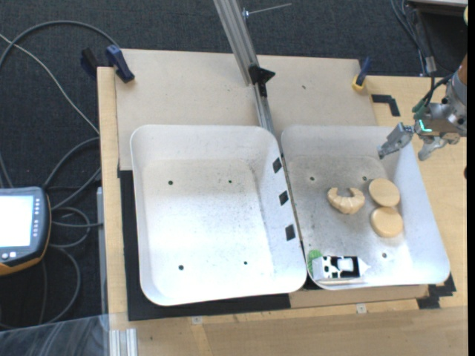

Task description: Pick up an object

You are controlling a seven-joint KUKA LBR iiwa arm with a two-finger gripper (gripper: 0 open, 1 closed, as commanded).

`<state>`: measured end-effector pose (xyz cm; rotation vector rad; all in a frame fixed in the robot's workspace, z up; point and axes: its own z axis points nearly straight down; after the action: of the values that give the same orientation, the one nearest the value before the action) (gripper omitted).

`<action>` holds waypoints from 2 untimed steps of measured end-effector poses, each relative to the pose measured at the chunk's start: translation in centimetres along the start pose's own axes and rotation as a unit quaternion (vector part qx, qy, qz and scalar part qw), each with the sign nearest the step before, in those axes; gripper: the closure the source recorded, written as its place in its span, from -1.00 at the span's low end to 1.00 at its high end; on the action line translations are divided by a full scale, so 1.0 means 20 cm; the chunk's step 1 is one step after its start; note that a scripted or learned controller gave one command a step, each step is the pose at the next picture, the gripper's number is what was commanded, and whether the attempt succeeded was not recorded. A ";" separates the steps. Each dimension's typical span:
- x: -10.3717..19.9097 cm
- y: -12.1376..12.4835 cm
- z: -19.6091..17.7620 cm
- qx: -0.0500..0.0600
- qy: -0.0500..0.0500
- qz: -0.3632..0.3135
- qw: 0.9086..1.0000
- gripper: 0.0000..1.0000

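Well, progress: nothing lifted yet, by my read; the whole pick is still to come.
Gripper: the grey two-finger gripper [410,141] hovers over the right white bin's [415,262] upper right rim.
Fingers: spread wide apart, gripping and touching nothing.
Targets: a pale croissant-shaped piece [346,199] and two round tan biscuit-like discs [384,193] [387,222] lie mid-bin, below the gripper; a small green-and-white packet [338,266] sits at the near edge.

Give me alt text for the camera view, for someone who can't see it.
The open gripper hovers over the far right edge of the right bin, which holds a croissant, two round rolls and a small black-and-white pack. The left bin sits beside it.
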<state>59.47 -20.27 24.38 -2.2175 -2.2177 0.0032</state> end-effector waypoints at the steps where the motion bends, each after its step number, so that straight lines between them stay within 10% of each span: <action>1: 0.00 0.00 -0.01 -0.001 -0.001 -0.001 1.000 -1.00; 2: 0.03 -0.03 0.28 0.001 0.000 0.000 1.000 -1.00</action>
<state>58.76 -19.59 18.78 -2.2157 -2.2174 0.0047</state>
